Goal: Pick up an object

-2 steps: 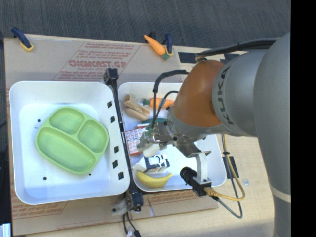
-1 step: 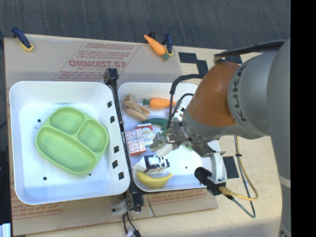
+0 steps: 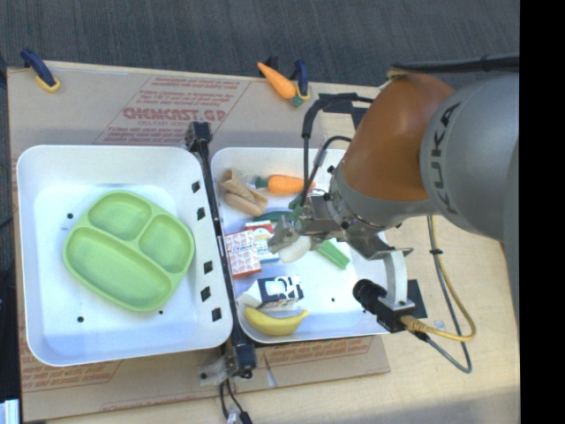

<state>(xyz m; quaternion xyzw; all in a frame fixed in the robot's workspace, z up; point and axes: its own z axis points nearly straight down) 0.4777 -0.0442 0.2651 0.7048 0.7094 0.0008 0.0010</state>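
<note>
The arm is reaching in over the right bin, its gripper hanging low near the bin's middle. A pale object is lying right under the gripper, though whether it is gripped is unclear. Beside the gripper a red-and-white packet is lying, a carrot and tan pieces sitting beyond it, a banana resting at the bin's near edge. A green stick is peeking out by the gripper. The left bin is holding a green tray.
</note>
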